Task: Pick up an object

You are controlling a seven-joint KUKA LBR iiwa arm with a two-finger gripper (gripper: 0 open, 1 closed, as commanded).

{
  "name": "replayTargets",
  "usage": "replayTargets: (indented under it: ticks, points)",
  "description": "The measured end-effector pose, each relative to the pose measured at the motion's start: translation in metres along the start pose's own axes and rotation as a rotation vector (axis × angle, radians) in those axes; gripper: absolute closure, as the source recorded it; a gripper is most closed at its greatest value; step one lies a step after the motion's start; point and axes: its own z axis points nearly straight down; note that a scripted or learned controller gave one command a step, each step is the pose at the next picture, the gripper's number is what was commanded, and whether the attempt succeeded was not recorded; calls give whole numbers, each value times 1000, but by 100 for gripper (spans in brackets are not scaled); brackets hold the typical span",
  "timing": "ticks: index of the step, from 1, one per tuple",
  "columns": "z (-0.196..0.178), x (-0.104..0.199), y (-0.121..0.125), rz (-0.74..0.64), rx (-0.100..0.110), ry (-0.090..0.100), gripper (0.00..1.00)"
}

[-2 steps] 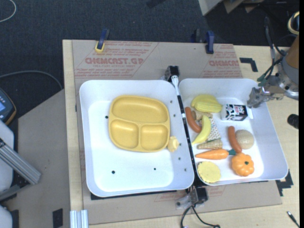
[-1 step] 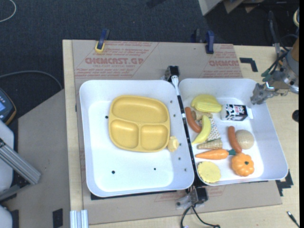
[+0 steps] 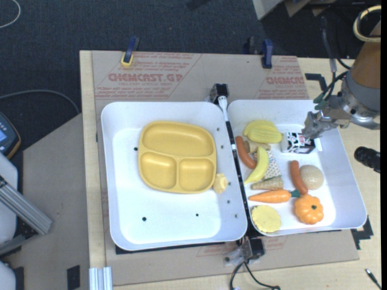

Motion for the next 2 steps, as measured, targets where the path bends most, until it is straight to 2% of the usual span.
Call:
replayTargets:
  ticks: [2]
  points:
    - [-4,104,-11,-1,1,-1,100]
